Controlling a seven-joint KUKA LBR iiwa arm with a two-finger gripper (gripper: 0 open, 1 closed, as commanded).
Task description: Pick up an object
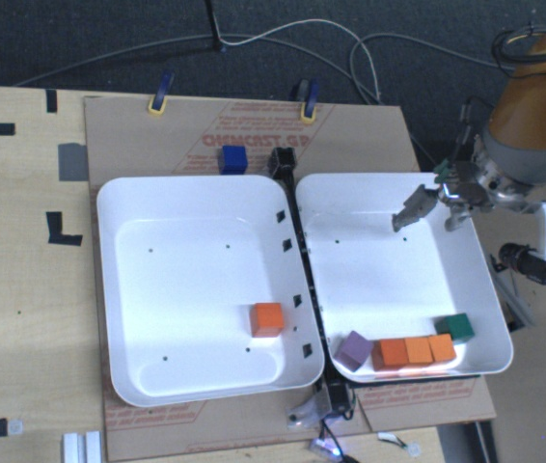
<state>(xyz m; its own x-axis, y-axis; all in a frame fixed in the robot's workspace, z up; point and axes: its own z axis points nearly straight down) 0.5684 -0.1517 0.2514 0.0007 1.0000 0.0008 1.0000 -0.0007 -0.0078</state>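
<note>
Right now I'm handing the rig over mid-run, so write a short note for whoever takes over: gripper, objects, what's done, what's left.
Gripper: above the far part of the right bin, holding nothing.
Right bin, near edge: purple block, three orange blocks in a row, green block.
Left bin: one orange cube toward the near right.
Blue cube sits outside the bins, on the cardboard behind the left one.
Done: nothing picked up.
Left: descend on one object, grasp, lift.

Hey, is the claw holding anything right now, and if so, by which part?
Nothing is held. The claw hangs above the right bin, far from the blocks along its near edge.
</note>
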